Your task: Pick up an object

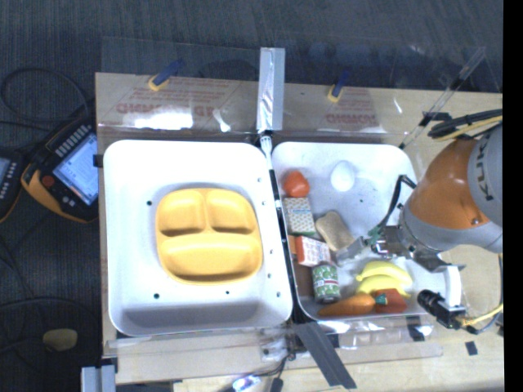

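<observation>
The right bin holds several small items. Among them are a red tomato, a white egg, a patterned box, a brown bread-like piece and a red carton. Along the front lie a green-labelled can, yellow bananas, a carrot and a red pepper. My gripper reaches in from the right and sits low in the bin, between the brown piece and the bananas. The arm's orange band is above the bin's right wall.
The left bin carries a yellow divided tray. A handheld pendant with cables lies off the bench at the left. Clips and tape mark the bench's back edge.
</observation>
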Robot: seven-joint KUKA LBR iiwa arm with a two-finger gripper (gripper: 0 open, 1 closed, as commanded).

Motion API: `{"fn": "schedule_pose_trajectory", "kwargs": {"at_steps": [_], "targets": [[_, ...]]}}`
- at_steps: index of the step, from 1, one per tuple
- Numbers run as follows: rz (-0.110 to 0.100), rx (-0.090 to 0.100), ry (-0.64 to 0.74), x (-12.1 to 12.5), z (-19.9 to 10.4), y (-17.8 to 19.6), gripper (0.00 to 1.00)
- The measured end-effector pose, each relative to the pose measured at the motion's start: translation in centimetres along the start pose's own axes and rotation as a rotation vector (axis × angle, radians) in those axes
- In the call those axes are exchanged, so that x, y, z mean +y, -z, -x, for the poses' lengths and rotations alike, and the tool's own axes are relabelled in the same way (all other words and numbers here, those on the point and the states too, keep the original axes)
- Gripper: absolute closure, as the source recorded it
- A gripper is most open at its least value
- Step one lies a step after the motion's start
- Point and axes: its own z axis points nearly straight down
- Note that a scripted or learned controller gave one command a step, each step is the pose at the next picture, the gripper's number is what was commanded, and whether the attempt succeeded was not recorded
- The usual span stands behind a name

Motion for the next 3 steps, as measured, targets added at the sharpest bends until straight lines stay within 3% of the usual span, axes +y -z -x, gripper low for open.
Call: {"fn": "schedule_pose_trajectory", "kwargs": {"at_steps": [1,2,3], "targets": [[-0.009,0.005,0.36,2.1,-7.0,10.2,0.0],[-0.006,0.005,0.458,-0.4,-3.2,1.9,0.0],[-0.009,0.004,0.407,3.0,-5.2,9.8,0.0]]}}
